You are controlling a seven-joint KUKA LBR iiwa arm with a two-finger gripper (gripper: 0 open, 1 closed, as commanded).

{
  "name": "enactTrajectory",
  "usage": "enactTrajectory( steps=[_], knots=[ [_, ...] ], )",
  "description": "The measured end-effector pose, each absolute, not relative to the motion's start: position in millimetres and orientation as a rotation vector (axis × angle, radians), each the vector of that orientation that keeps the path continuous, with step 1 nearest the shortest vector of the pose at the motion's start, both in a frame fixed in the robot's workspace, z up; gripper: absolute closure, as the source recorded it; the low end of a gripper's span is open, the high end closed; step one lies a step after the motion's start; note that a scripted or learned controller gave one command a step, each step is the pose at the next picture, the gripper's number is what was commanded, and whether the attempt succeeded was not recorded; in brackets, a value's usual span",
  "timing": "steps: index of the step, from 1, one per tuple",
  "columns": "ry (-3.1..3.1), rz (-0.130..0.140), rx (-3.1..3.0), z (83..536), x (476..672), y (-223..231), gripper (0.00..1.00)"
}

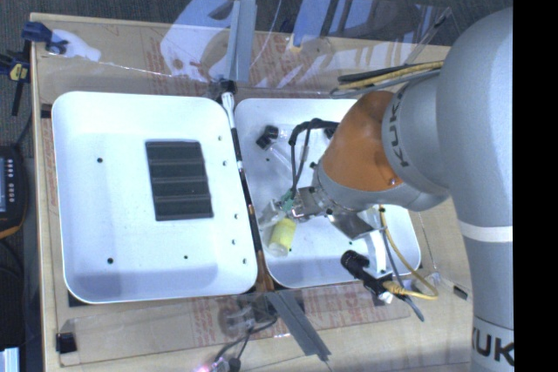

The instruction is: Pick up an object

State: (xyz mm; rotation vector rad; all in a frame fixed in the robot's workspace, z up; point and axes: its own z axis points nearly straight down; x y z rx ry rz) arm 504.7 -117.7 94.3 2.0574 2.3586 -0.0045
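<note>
My gripper (294, 206) is down in the right bin (397, 261), near its left wall, under the orange wrist band. Just below it and to its left lies a small yellow cylinder-like object (282, 234), close to the gripper tip or touching it. A small greenish thing (283, 204) sits right at the tip; whether it is held is unclear. A small black object (267, 136) lies in the far left corner of the right bin, with a clear piece (277, 154) next to it. A black ribbed rectangular block (179, 179) lies flat in the middle of the left bin (87, 266).
The divider between the two bins (242, 187) runs just left of the gripper. The arm's grey body covers the right side of the right bin. A clear plastic sheet and grey post (244, 35) stand behind the bins.
</note>
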Motion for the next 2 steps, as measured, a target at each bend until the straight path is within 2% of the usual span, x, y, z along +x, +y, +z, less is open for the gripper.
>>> enactTrajectory(
  steps=[1,2],
  knots=[
    [2.374,-0.005,2.052,103,504.4,-115,1.0],
    [2.306,-0.001,2.138,192,564.1,-68,1.0]
  ],
)
